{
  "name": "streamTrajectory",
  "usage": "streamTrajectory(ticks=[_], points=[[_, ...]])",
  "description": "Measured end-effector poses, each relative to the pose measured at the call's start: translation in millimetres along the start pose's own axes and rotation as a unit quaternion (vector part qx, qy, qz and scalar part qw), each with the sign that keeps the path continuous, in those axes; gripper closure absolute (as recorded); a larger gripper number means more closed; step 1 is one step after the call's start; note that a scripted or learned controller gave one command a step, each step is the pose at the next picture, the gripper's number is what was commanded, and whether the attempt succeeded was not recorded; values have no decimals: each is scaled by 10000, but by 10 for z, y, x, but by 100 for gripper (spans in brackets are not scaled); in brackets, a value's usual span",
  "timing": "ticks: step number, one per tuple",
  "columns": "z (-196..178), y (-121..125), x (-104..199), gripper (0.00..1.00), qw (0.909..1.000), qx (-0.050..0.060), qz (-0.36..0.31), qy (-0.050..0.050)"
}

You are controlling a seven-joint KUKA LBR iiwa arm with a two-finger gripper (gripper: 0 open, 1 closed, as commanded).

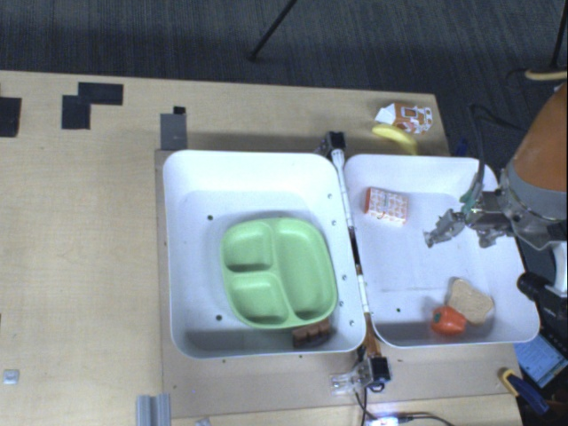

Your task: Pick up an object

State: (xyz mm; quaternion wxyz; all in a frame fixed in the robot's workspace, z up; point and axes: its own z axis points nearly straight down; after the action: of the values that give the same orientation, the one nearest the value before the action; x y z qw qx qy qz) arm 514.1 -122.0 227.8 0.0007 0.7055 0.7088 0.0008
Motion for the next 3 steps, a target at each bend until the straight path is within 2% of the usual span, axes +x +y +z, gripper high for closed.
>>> streamTrajectory(ticks=[1, 2, 3], points=[[1413, 437, 169, 0, 10000, -31, 2, -5], [1297, 454, 170, 100, 10000, -54, -1, -6], [1411, 878, -477, 100, 10000, -29, 10, -18]])
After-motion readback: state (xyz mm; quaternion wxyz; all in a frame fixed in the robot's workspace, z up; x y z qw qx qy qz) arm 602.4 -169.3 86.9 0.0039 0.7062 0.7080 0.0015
